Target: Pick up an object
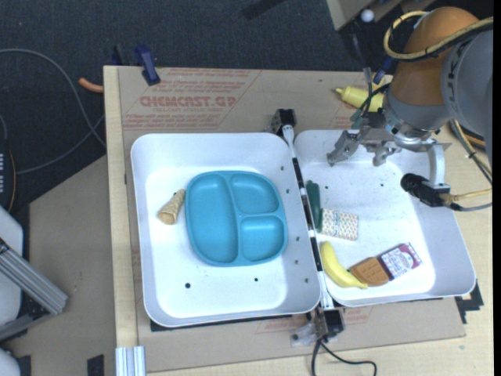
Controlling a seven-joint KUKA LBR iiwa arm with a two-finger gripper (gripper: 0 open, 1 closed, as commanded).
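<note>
My gripper (361, 152) hangs over the far end of the right bin (438, 249), its two grey fingers spread apart with nothing between them. Nearer the front of that bin lie a yellow banana (338, 267), a brown and maroon snack bar (385, 265) and a small patterned packet (340, 224). A dark green stick (313, 203) rests along the bin's left wall. All of them sit well in front of the gripper and apart from it.
The left bin (156, 163) holds a blue divided plate (235, 216) and a tan ice-cream cone (172, 206) beside it. A black cable plug (423, 188) hangs over the right bin's far right part. Cardboard (188, 100) lies under both bins.
</note>
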